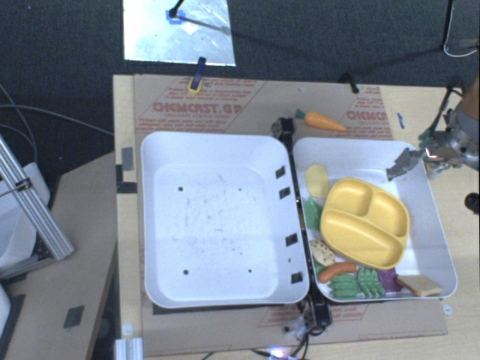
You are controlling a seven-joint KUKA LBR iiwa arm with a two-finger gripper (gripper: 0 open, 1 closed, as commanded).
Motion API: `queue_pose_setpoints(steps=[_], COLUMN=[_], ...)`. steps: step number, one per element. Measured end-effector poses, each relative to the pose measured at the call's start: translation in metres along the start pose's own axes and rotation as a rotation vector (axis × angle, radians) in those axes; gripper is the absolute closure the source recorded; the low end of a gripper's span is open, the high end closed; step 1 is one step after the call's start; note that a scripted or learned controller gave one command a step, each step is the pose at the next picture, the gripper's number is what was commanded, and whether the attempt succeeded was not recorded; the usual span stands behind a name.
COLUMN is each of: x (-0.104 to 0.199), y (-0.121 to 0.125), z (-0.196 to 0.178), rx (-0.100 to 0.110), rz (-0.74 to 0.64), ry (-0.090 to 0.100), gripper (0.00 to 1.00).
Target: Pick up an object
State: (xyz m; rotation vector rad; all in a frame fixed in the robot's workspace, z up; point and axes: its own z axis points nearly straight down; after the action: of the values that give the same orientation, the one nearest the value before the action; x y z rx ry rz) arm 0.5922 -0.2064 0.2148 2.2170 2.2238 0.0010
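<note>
Now | yellow divided plate point(365, 221) | three compartments, tilted over toy food

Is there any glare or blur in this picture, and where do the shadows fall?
Camera view: glare on the shiny sheet above the bench; the gripper at the right bin looks slightly blurred; soft shadow under the yellow tray; the left bin is evenly lit.

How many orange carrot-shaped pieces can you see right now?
2. One carrot lies on the bench behind the bins, outside both. A second orange piece lies in the right bin under the yellow tray's near edge. The tray may hide more.
</note>
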Motion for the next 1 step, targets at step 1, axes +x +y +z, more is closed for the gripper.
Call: queue_pose_setpoints(steps=[1], x=[0.0634], y=[-0.0228], z=[0.1145], rx=[-0.002], rz=[-0.002], ry=[0.003], gripper=[0.0])
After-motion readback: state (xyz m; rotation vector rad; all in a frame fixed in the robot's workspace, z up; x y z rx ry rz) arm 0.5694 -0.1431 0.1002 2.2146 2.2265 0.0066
